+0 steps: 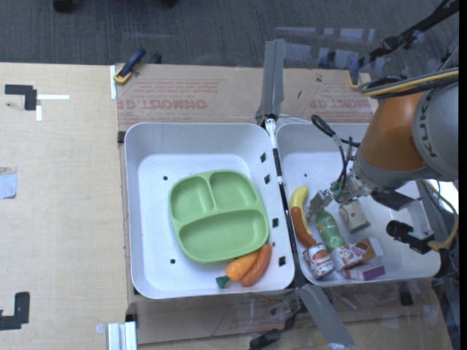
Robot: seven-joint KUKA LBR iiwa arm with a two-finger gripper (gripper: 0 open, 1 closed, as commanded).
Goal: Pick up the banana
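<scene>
1. Right of centre in the frame, my fingers [326, 197] hang low in the right bin [292, 138], just right of the banana [298, 196]. Whether they are apart or together I cannot tell; clutter and my own wrist blur them.

2. The banana lies near the left wall of the right bin, its yellow curve running top to bottom. Its lower end touches or overlaps a hot dog [301, 227] that stretches on toward the bottom of the frame.

3. A green bottle [330, 229] lies just right of the hot dog, below my fingers. Lower still sit a can [319, 260] and a small box [360, 254], with a pink box [367, 272] beneath them near the bin's bottom edge. A tan block [354, 215] lies right of the bottle.

4. Over in the left bin [140, 195] rests a green tray [218, 215], and a carrot [239, 268] and a sausage [257, 265] sit at its lower right corner. None of that concerns me.

5. By my judgement the task is barely begun: the banana rests on the bin floor, not between my fingers. Nothing is lifted.

6. What is left is nearly all of it: shift left over the banana, close on it without catching the hot dog, and raise it.
</scene>
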